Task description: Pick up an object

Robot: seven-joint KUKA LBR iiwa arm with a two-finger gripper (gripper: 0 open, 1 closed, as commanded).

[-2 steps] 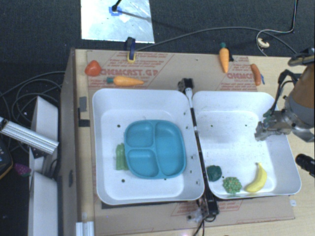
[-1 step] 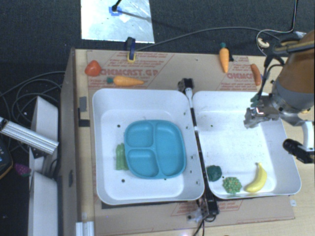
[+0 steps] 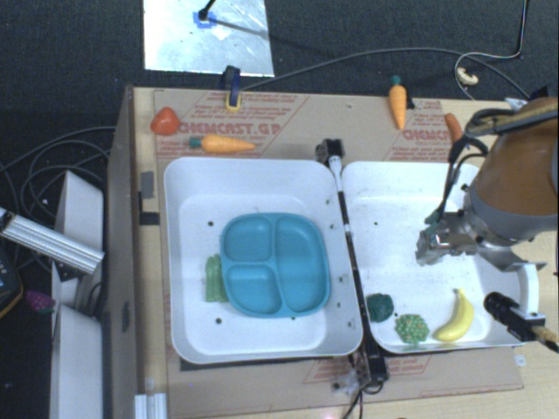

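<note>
The metal two-finger gripper (image 3: 434,244) hangs over the right white bin (image 3: 384,190); whether it is open or closed, I cannot tell; nothing appears lifted; the yellow plastic banana (image 3: 457,317) lies near it, at the bin's near edge, beside the light green knobbly toy (image 3: 411,327); the pick remains.

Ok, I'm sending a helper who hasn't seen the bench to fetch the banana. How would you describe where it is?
Start at the right-hand white bin, the one the arm reaches over. Along its near edge lie three small items in a row: a dark green piece, a bumpy light green piece, then the banana farthest right. It is the only yellow, curved one.
</note>
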